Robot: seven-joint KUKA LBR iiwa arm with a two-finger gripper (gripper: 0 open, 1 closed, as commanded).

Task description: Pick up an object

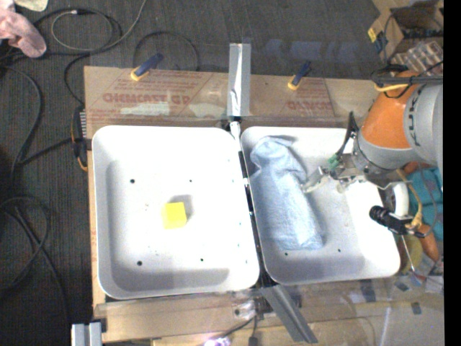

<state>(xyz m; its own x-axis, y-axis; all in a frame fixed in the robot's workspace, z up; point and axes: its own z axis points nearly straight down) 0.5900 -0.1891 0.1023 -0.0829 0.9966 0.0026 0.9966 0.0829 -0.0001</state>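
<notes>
Jaws [315, 182] beside pale blue bundle [288, 197], grip unclear

Open floor rings the cube [175, 215] in the left bin [108, 193]; at my nine o'clock, probably soft, the bag [288, 193] crowds the right bin [360, 258].

arm colour: the arm [425, 125] is mostly light grey, smooth rounded shell, pretty chunky
band: fat glossy orange ring [385, 125] right above the wrist, curved like a collar
markings: some dark lettering on the grey shell next to the orange, too cut off to read
wrist end: goes darker and busier below the band, greyish metal bits with a small green spot on it
cables: thin dark cable looping along the orange part
gripper [317, 181]: small and pale, ends in slim light-coloured bits, honestly too blurry to make out more
</notes>
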